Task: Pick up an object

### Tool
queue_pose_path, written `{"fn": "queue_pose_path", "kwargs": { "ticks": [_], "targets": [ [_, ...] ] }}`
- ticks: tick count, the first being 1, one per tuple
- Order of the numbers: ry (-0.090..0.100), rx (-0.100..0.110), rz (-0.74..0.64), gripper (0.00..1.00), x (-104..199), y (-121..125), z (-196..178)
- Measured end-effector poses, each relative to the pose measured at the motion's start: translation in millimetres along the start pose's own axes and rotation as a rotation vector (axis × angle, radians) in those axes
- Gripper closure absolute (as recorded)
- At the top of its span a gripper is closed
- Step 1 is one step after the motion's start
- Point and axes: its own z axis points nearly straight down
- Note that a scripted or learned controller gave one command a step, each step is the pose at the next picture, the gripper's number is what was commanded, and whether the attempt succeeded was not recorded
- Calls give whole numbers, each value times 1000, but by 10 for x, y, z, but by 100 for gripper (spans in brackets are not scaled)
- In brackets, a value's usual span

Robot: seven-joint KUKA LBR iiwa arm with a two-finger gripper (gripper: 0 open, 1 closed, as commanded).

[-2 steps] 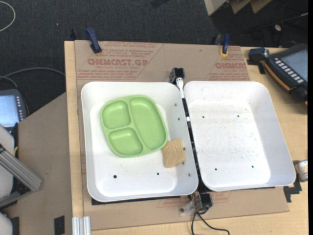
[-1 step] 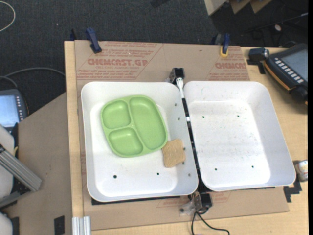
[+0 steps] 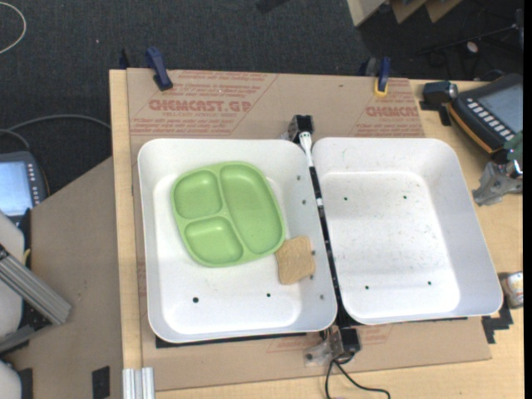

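Note:
A green divided plate [image 3: 228,214] with three compartments lies in the left white bin [image 3: 166,306], toward its back. A small tan, rough-edged square piece [image 3: 295,260] rests on the bin floor, touching the plate's lower right rim, close to the divider between the bins. The right white bin [image 3: 465,298] has only dark specks on its floor. At the far right edge, just outside the right bin's rim, a grey metal part of my gripper [image 3: 497,181] pokes into view, well away from both objects.
The bins sit on a brown board [image 3: 199,98] held by a blue clamp [image 3: 158,67] and a yellow clamp [image 3: 382,75]. A black cable [image 3: 314,194] runs along the seam between the bins. A black and orange pendant [image 3: 486,115] lies at the back right.

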Motion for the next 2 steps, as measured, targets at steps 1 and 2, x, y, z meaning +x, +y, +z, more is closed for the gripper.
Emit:
{"fn": "queue_pose_path", "kwargs": {
  "ticks": [1, 2],
  "targets": [
    [-9, -32, -1, 100, 225, 159, -1674],
    [-1, 2, 4, 100, 341, -13, -476]
  ]
}}
